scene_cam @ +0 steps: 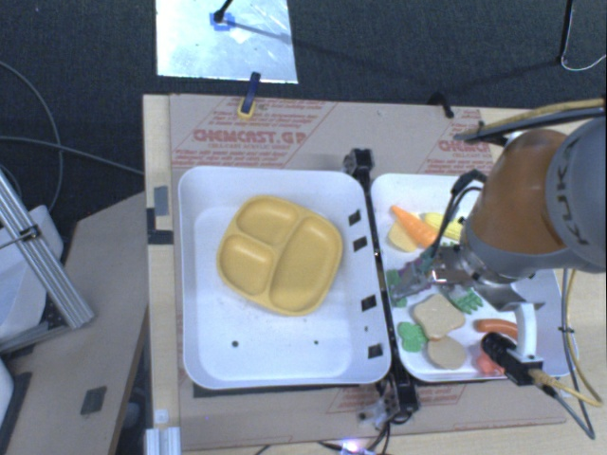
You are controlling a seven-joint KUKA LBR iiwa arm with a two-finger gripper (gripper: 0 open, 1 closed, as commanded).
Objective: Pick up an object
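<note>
Camera view shows our claw (410, 281) low in the right bin (381, 254) among crowded toy food near the bread slice (437, 316); its opening we cannot tell, so it may close on nothing.

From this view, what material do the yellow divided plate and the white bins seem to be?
The yellow divided plate looks like moulded plastic: matte, uniform colour, soft rounded ridges. The left white bin also seems plastic, smooth and slightly glossy, though painted metal is possible.
</note>
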